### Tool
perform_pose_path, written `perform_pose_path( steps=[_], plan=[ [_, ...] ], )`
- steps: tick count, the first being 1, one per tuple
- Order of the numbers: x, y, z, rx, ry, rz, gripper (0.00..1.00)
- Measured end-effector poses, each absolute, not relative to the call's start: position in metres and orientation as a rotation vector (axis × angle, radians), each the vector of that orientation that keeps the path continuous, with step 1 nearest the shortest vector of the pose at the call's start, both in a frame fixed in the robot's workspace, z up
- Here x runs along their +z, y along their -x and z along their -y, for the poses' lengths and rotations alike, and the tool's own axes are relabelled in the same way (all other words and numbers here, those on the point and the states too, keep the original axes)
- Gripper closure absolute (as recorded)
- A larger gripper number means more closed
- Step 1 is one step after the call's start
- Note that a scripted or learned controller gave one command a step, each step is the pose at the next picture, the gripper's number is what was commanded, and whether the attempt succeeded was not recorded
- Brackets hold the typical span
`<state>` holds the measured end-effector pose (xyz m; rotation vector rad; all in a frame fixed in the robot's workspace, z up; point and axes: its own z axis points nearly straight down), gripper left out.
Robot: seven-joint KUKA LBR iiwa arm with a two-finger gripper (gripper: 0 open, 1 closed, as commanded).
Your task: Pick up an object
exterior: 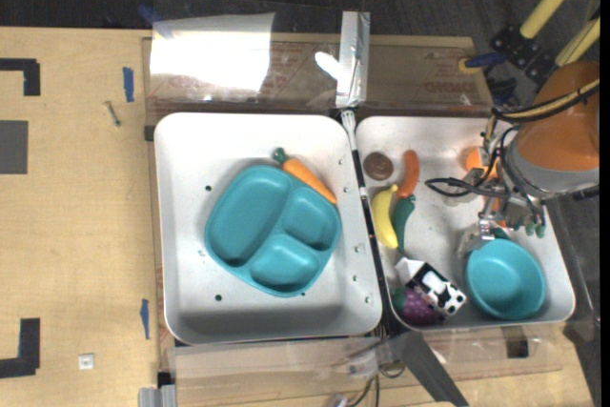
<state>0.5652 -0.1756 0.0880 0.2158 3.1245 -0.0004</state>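
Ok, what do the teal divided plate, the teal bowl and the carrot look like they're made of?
The divided plate: probably moulded plastic, uniform teal, soft sheen. The teal bowl in the right bin: likely the same plastic, smooth with a faint gloss. The carrot at the plate's rim: seemingly toy plastic, flat even orange; rubber is possible.

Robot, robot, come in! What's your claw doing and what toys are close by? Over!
End effector low in right bin, just above teal bowl. Nothing seen held. Banana, cow toy, grapes lie left of the bowl.
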Motion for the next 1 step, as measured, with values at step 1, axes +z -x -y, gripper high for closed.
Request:
perform_pose_path(
  steps=[1],
  plan=[
    [0.1046, -0.6353, 0.1195, 0.004, -0.165, -3.127, 0.0]
  ],
)
